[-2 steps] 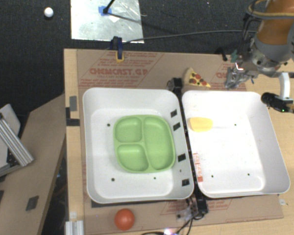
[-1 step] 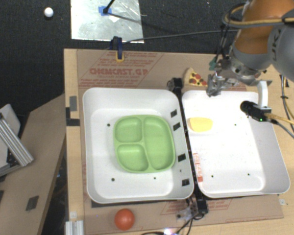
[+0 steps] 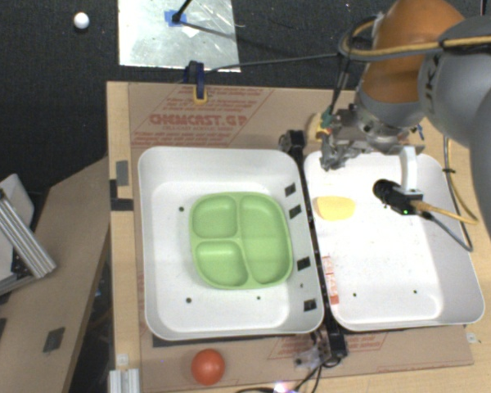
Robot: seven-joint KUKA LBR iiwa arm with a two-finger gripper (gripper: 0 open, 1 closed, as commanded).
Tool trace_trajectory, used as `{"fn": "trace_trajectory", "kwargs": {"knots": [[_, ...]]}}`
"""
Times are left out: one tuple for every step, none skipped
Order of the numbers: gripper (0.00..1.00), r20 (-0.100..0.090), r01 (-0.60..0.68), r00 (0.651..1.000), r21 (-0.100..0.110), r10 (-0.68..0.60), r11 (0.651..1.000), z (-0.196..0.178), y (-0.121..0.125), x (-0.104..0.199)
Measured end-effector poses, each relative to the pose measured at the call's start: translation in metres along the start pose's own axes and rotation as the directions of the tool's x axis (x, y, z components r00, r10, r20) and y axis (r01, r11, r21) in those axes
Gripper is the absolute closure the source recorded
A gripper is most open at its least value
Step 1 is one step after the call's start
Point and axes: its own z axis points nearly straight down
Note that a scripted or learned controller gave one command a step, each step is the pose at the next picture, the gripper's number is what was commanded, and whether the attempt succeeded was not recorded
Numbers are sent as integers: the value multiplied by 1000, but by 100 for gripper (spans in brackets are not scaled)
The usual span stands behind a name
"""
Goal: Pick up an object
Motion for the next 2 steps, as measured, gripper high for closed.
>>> {"fn": "trace_trajectory", "kwargs": {"knots": [[100, -1, 1, 1000, 1, -1, 1000, 12, -23, 51], [100, -1, 2, 1000, 1, -2, 1000, 20, -40, 101]]}}
